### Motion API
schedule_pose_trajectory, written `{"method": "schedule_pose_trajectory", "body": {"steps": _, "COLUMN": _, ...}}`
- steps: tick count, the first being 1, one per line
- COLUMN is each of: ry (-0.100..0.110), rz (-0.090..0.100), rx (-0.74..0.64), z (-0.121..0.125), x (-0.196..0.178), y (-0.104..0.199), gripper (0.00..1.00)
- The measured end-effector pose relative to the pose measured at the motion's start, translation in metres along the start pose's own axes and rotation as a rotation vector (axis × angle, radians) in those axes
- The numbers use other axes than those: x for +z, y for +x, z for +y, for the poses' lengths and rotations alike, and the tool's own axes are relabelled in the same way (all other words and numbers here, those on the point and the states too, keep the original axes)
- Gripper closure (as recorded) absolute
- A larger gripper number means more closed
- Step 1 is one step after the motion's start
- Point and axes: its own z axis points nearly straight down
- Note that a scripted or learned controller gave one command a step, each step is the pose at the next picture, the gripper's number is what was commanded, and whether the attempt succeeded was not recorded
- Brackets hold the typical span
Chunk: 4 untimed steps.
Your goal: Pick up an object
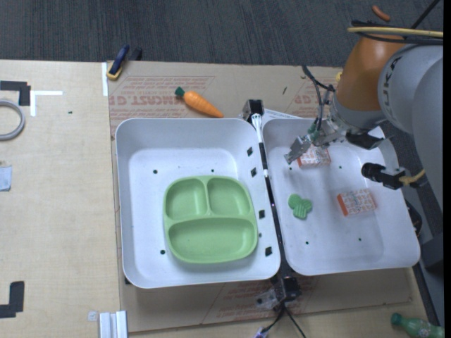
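In the right bin (394,255), the gripper (301,148) hangs near the back edge, touching a red-and-white packet (315,158); its grip cannot be told.

A toy carrot (199,103) lies on the tabletop (56,210) behind the left bin (134,210), a blue clip (118,61) farther back, a green bottle (417,324) at the front right corner.

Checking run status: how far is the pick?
Done: the gripper is down in the right bin, at the pack. In hand: nothing visibly lifted; grasp unclear. Left: secure and raise something; the broccoli and second pack lie untouched.
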Motion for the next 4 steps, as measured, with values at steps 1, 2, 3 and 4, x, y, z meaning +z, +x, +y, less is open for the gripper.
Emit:
{"method": "schedule_pose_trajectory", "body": {"steps": 1, "ry": -0.002, "rz": -0.002, "rx": 0.001, "z": 0.0, "x": -0.01, "y": -0.001, "gripper": 1.0}}
{"method": "schedule_pose_trajectory", "body": {"steps": 2, "ry": -0.002, "rz": -0.002, "rx": 0.001, "z": 0.0, "x": -0.01, "y": -0.001, "gripper": 0.0}}
{"method": "schedule_pose_trajectory", "body": {"steps": 3, "ry": 0.006, "rz": 0.005, "rx": -0.096, "z": 0.01, "x": 0.011, "y": -0.005, "gripper": 0.0}}
{"method": "schedule_pose_trajectory", "body": {"steps": 4, "ry": -0.001, "rz": 0.0, "rx": -0.095, "z": 0.012, "x": 0.0, "y": -0.006, "gripper": 1.0}}
